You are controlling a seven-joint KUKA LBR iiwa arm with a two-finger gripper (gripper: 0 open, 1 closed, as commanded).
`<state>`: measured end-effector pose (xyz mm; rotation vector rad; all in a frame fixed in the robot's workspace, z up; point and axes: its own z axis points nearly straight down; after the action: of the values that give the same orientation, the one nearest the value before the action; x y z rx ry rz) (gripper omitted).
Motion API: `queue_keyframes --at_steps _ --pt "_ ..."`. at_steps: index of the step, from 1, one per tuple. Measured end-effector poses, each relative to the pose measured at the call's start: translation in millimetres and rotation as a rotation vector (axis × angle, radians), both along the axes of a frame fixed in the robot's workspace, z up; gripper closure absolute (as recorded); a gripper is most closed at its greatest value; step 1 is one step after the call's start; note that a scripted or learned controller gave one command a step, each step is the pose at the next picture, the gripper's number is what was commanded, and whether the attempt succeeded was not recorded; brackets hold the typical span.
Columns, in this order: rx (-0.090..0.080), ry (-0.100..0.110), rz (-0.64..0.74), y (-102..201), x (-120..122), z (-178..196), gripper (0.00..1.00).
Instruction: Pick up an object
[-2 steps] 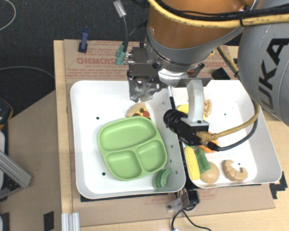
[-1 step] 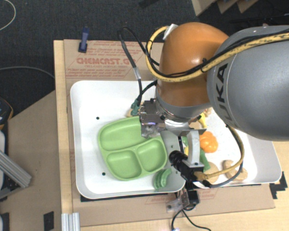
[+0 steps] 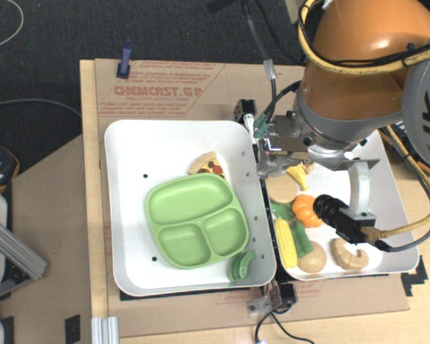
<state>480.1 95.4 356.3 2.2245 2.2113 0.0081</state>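
Robot arm w/ gripper low over right bin; fingers' state: cannot tell. Toy corn looks light, rigid, slick; grip mid-length, across width.

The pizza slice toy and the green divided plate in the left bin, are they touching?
Touching, it seems. The camera view shows the pizza slice toy lying against the far rim of the green divided plate, with no white bin floor visible between them.

Dark grey carpet floor all around, brown cardboard sheet with red printed letters on the bench, white cable looped on the floor at top left, silver metal bar at bottom left, soft even light
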Motion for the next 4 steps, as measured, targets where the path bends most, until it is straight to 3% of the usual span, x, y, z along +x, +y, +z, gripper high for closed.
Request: queue_keyframes --at_steps 1,2,3,4 --pt "0.005 -0.011 0.008 11 0 137 1.0" --pt "-0.003 0.02 0.002 -6 -2 9 1.0" --pt "0.004 0.0 0.017 109 9 61 1.0" --pt "-0.007 0.025 0.008 130 -5 -102 1.0"
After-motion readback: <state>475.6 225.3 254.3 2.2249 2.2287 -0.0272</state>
